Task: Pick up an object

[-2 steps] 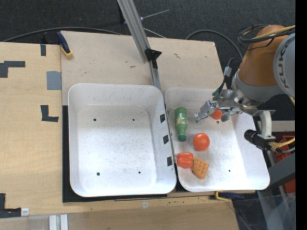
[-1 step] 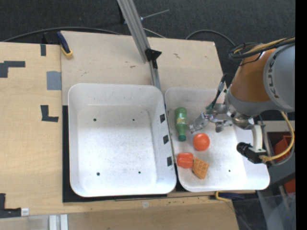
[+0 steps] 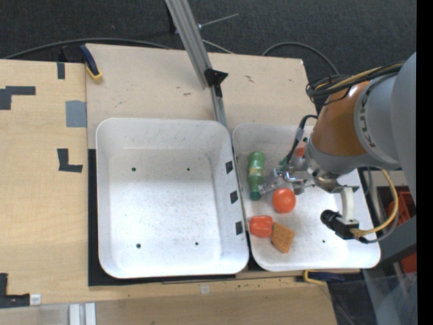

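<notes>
The claw (image 3: 284, 179) is showing too small and blurred for its finger spacing to be read. Behind it, the arm (image 3: 369, 124) is covering the right bin's (image 3: 318, 249) far corner and running past the right edge.

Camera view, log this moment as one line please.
gripper low in right bin | beside green bottle and orange ball | nothing visibly held

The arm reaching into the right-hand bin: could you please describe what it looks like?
The bulky grey arm has rounded links and a broad orange band above the wrist. Black cables loop around its upper side, and a yellow cable curves down beside it. Its small metallic claw is silver-grey.
</notes>
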Available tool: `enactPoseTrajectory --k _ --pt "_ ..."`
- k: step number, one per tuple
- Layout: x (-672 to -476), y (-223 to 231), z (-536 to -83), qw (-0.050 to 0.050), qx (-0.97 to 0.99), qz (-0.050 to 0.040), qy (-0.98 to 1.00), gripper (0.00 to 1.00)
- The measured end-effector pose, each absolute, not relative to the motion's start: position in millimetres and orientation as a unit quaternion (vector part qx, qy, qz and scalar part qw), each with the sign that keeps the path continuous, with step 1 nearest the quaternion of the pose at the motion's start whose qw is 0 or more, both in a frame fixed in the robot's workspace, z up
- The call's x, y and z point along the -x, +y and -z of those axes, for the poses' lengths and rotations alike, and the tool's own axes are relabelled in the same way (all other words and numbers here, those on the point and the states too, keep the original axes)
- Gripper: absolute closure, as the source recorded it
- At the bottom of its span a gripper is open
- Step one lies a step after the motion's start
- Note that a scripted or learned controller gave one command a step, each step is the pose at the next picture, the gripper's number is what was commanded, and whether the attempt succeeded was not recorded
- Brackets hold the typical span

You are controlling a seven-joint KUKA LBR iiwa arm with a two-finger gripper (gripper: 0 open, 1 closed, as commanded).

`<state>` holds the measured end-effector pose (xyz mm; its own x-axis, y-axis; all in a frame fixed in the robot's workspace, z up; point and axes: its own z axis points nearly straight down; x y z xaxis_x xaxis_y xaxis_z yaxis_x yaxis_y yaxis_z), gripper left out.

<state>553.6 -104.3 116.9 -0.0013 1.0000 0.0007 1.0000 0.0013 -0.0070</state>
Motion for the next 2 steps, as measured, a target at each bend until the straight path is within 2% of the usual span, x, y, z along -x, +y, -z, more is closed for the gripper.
enactPoseTrajectory --k 1,2 --pt "-554.5 -104 -129 0.001 0.706 -0.0011 -0.708 1.00" --pt "-555.9 -103 -171 -0.001 0.707 0.0007 -0.708 1.00"
